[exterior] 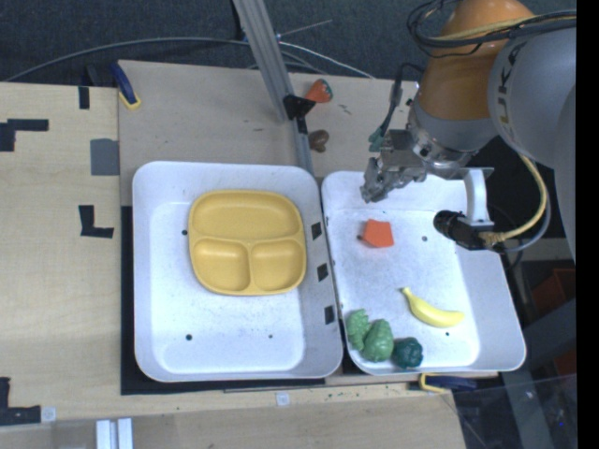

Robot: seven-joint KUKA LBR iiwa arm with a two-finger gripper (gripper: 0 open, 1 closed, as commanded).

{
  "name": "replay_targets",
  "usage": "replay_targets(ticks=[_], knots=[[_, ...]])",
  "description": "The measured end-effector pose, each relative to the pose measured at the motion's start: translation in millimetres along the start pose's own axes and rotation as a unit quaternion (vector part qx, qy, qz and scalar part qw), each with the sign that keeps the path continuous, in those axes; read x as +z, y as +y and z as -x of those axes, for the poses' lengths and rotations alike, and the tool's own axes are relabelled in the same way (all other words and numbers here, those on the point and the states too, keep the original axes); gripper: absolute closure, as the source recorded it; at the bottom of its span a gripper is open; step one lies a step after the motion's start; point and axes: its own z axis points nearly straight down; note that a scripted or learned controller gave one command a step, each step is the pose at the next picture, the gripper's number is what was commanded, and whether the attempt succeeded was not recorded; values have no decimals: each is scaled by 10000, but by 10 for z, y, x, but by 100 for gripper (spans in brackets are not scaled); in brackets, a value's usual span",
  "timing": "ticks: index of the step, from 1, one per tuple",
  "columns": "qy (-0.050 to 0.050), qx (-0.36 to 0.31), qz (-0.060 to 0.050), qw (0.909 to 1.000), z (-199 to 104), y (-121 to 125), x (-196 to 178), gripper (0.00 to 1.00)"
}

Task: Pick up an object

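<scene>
The claw point(374, 191) hangs over the far end of the right bin point(487, 279), close to that bin's far rim; whether it is released or clenched cannot be told from this angle, and nothing is seen held in it. The likeliest thing to pick, the orange block point(378, 234), lies on the bin floor just nearer the camera than the claw and apart from it.

The main risk is a miss. If the claw drops straight down from where it hangs, it would probably land on bare floor beyond the block, or clip the block's far edge and push it away. The divider between the bins point(326, 251) runs just to the claw's left, so a descent that drifts that way could strike the rim.

Room is better toward the camera and to the right: the floor around the block is bare on all sides. The banana point(432, 310) lies well beyond the block, and the green toy vegetables point(371, 335) and a dark teal piece point(407, 352) crowd the near corner, touching each other. The yellow divided plate point(248, 241) sits in the left bin point(159, 279), well off to the claw's left.
</scene>
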Motion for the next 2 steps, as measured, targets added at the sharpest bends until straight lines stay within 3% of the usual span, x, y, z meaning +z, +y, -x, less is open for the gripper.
replay_targets(ticks=[2], knots=[[-8,3,-16,10000,-1091,-79,216,100]])
